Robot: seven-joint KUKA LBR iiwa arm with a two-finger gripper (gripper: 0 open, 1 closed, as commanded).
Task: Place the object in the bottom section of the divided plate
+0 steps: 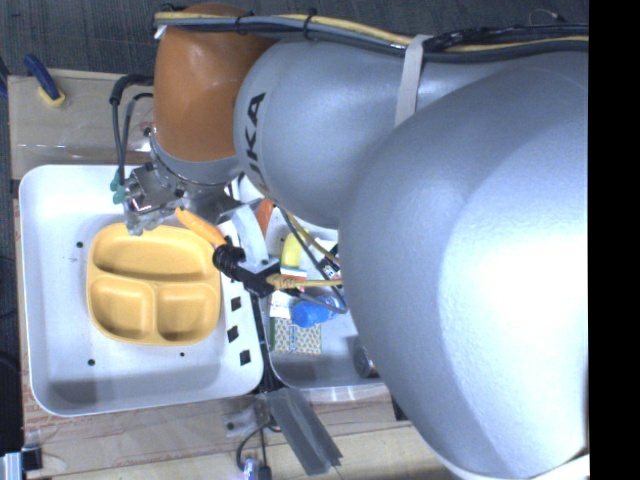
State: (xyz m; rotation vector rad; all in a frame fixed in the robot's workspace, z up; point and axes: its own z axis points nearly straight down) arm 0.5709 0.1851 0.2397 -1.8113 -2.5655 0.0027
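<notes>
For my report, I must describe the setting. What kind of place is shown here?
Probably a robot test bench in a lab. A large grey arm with cables reaches over two shallow white bins on a wooden bench. One bin holds a yellow divided plate, the other small mixed objects.

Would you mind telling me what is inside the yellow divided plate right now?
The divided plate shows three bare yellow sections with nothing lying in them. Its upper rim is partly covered by the gripper, so that edge cannot be checked.
</notes>
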